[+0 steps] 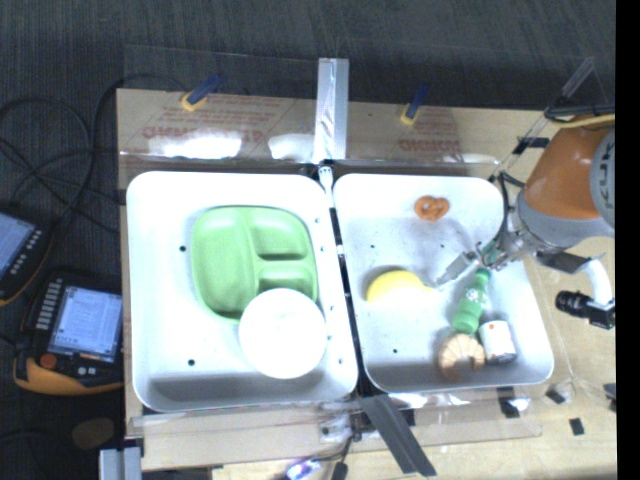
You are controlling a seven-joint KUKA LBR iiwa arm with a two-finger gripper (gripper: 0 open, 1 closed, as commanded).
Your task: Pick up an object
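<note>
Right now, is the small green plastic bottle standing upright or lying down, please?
Lying down: the green bottle rests lengthwise on the right white bin floor.

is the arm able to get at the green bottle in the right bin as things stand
Probably yes. The tool hangs just above the green bottle in the right bin, with nothing lying over the bottle, though a small can sits close beside its lower end.

- The white round plate (283,332) covers the lower right corner of the green divided tray (245,256).
- The arm (572,193) is cut off at the right edge.
- The pincer (480,260) is small and blurred against the white bin (520,368); its finger position cannot be told.
- The green bottle (470,305) has its label too small to read.
- A dark screen device (15,253) is cut off at the left edge.
</note>
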